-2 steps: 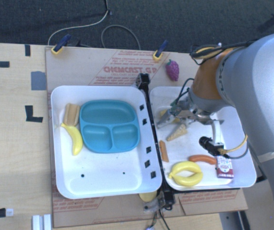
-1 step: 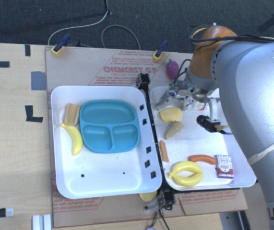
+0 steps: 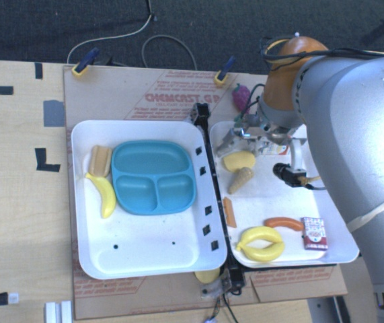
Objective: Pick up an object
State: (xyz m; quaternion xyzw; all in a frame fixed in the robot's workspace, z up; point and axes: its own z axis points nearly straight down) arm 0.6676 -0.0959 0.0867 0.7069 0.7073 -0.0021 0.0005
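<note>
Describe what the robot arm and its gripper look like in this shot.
The arm is a thick, smooth, rounded grey body with a glossy orange band above the wrist. Black cables loop over that band. The gripper is a small metallic silver assembly, with a black part beside it near the wrist.
</note>
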